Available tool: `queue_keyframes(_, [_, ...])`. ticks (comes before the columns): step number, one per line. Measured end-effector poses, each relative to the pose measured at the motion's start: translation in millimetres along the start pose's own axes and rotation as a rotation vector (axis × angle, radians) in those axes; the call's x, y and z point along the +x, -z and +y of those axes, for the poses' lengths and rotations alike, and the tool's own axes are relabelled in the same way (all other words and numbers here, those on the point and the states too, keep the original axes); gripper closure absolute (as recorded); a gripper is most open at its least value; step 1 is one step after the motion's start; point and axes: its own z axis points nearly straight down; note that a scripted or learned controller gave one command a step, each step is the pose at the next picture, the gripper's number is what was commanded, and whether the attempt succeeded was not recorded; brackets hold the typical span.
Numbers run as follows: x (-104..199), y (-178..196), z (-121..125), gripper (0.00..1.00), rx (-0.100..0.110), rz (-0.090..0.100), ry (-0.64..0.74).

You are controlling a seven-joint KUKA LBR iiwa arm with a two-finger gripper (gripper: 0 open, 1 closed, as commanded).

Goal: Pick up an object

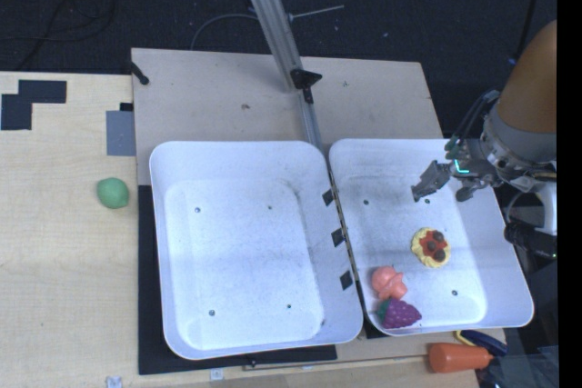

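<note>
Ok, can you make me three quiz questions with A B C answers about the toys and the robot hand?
1. Where is the green ball?
A. in the left bin
B. on the bench outside both bins
C. in the right bin

2. How many toys lie in the right bin?
A. one
B. three
C. five

3. The gripper is
A. above the right bin, holding nothing
B. gripping the orange toy
C. over the left bin

Answers: 1 B, it sits left of the bins. 2 B, yellow toy, pink toy, purple toy. 3 A, nothing between its fingers.

Yellow tart toy (430,247), pink toy (389,282) and purple grape bunch (399,314) lie in right bin (509,304), toward its near edge.
</note>
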Motion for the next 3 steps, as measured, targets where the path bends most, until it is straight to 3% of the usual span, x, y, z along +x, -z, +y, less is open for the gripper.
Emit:
queue_keyframes(1, [0.0, 0.0, 0.0, 0.00, 0.000, 0.000, 0.000])
queue_keyframes(3, [4.2, -105.5, -2.2, 0.00, 0.004, 0.001, 0.001])
